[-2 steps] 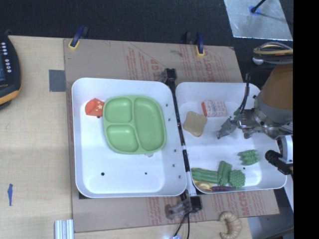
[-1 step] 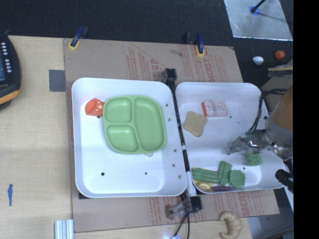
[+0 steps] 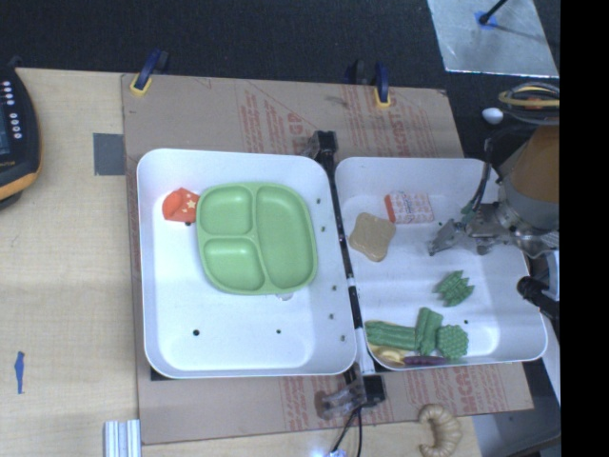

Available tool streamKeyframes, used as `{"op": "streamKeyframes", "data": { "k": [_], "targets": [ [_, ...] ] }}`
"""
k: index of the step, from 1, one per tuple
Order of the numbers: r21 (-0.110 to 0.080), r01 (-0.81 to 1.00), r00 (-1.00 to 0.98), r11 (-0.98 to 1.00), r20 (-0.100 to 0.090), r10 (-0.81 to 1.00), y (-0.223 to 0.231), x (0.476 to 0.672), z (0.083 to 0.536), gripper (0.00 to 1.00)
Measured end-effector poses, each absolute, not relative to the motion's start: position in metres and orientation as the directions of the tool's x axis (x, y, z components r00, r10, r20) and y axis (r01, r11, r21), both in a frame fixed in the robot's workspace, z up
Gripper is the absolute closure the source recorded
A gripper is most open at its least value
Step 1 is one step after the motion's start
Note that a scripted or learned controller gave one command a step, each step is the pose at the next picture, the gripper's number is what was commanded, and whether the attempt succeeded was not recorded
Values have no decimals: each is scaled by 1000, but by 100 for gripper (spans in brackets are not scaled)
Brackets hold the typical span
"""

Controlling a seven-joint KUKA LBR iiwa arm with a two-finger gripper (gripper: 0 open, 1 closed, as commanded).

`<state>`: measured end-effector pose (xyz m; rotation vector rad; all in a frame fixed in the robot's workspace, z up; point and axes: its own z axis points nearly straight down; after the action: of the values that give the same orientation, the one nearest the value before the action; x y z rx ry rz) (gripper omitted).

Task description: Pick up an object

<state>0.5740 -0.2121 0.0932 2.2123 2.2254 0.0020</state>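
My gripper (image 3: pixel 440 238) hovers over the right bin (image 3: pixel 495 184), near its right middle, pointing left. Its two fingers stand open with nothing between them. To its left lie a tan bread-like piece (image 3: pixel 371 236) and a white and red packet (image 3: pixel 409 207). A small green leafy toy (image 3: pixel 455 288) sits just below the gripper, apart from it. Along the bin's front edge are a green pod-like piece (image 3: pixel 392 333), a green block (image 3: pixel 427 329), a round green piece (image 3: pixel 452 342) and a yellow and purple item (image 3: pixel 404 358).
The left bin (image 3: pixel 171 331) holds a green divided plate (image 3: pixel 257 237) and a red toy (image 3: pixel 179 206) at its upper left. A dark handset (image 3: pixel 14 131) lies at the far left of the bench. A tan curled object (image 3: pixel 440 429) lies in front of the bins.
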Motion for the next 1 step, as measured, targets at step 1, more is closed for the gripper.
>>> {"op": "streamKeyframes", "data": {
  "k": [1],
  "targets": [
    [-10, 1000, -4, 4, 3, 1000, -187, 510, 91, 0]
  ]
}}
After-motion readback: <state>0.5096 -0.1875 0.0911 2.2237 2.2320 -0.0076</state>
